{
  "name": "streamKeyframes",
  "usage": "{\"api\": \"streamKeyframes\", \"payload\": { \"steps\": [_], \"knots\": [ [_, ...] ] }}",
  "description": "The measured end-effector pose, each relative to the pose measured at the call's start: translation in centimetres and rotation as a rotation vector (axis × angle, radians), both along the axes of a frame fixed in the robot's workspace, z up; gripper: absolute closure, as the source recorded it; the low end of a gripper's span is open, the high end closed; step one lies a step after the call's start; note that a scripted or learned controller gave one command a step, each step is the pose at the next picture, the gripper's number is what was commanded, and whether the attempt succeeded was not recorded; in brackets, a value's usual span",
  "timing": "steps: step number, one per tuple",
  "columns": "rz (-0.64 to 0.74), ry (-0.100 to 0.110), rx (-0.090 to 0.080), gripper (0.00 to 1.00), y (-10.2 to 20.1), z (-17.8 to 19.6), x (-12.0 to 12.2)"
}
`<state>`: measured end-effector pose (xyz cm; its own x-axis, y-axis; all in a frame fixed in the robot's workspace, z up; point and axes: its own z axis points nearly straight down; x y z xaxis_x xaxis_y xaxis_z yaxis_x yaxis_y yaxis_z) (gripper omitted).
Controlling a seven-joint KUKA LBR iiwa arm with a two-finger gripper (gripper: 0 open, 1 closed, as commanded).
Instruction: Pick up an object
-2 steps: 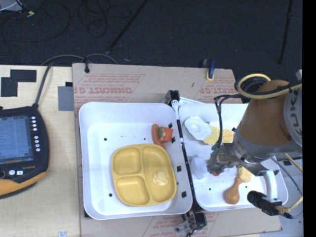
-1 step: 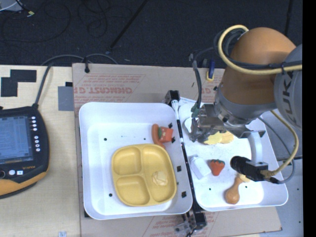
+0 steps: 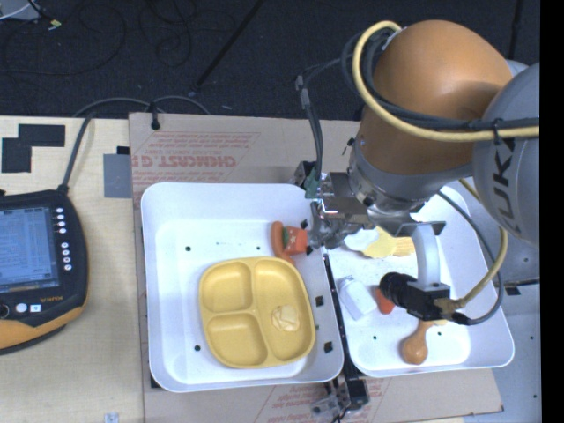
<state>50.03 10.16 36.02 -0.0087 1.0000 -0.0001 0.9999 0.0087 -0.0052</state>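
The gripper (image 3: pixel 315 227) hung beside an orange toy (image 3: pixel 287 239) in the left bin (image 3: pixel 167 236); its jaw state could not be told. Centring over the toy before closing seemed wise.

This is a robotics lab: an industrial arm (image 3: pixel 441 122) leans over two white bins (image 3: pixel 167 236) set on a cardboard sheet (image 3: pixel 211 148) on the surface, a teach pendant (image 3: pixel 35 258) lies beside them, and loose cables (image 3: pixel 132 16) trail across dark flooring behind.
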Motion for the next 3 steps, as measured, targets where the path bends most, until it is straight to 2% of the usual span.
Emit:
{"api": "streamKeyframes", "payload": {
  "steps": [1,2,3],
  "knots": [
    [-0.009,0.005,-0.003,1.0,-3.4,-0.2,-2.5],
    [-0.014,0.006,-0.004,1.0,-9.5,-2.7,-2.4],
    [-0.005,0.01,-0.001,1.0,-5.3,-12.7,3.9]
  ]
}}
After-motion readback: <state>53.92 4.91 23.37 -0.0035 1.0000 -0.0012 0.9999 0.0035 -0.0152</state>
